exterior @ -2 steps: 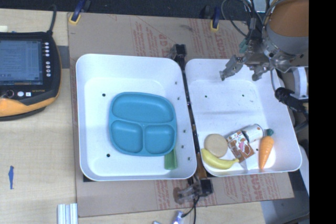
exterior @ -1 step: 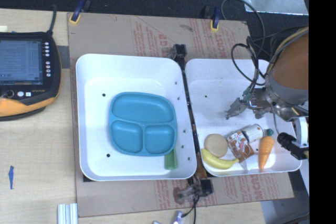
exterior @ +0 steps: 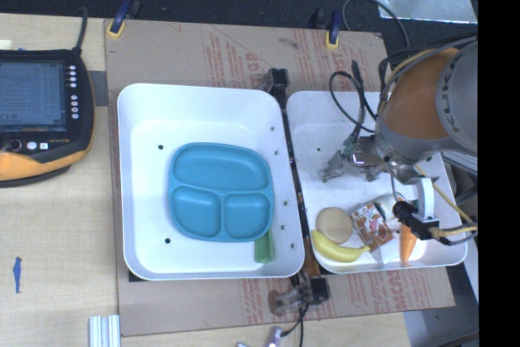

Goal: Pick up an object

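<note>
In the right bin (exterior: 313,122), my gripper (exterior: 335,167) hangs over the bare white floor in the middle, reaching in from the right under the orange-banded wrist (exterior: 414,101). Below it, along the bin's front, lie a round beige object (exterior: 333,223), a yellow banana (exterior: 337,250), a red and white snack packet (exterior: 372,225) and an orange carrot-like piece (exterior: 406,244). The gripper is apart from all of them, a short way above the beige object in the view. Nothing shows in the gripper.
The left bin (exterior: 138,175) holds a blue divided plate (exterior: 220,191) and a green block (exterior: 264,249) at its front right corner. A teach pendant (exterior: 36,114) lies on the bench at far left. Clamps and cables sit around the bins.
</note>
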Robot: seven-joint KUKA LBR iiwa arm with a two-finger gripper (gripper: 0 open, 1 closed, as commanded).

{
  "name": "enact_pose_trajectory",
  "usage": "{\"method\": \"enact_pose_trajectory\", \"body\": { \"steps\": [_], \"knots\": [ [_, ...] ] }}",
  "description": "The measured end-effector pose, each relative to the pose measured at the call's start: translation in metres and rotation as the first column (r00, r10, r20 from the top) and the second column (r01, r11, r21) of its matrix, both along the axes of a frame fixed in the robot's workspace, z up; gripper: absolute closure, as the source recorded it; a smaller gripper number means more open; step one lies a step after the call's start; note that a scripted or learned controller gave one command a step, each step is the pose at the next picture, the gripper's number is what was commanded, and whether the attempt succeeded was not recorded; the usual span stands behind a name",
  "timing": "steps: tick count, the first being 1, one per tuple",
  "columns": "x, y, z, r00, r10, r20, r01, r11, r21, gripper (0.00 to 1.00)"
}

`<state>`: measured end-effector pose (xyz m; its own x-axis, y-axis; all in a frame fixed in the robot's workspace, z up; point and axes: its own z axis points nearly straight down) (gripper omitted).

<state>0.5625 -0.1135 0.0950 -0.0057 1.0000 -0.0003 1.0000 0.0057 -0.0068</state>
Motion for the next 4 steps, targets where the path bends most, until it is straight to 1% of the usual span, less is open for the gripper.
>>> {"method": "enact_pose_trajectory", "body": {
  "steps": [1, 2, 3, 4],
  "knots": [
    [-0.081, -0.073, -0.001, 1.000, 0.007, 0.018, -0.007, 1.000, 0.003, 0.00],
    [-0.018, -0.095, -0.003, 1.000, -0.002, 0.005, 0.002, 1.000, 0.000, 0.00],
    [0.063, -0.098, -0.003, 1.000, -0.003, 0.006, 0.003, 1.000, 0.001, 0.00],
    [-0.009, -0.099, 0.046, 1.000, -0.002, 0.004, 0.002, 1.000, 0.000, 0.00]
  ]
}}
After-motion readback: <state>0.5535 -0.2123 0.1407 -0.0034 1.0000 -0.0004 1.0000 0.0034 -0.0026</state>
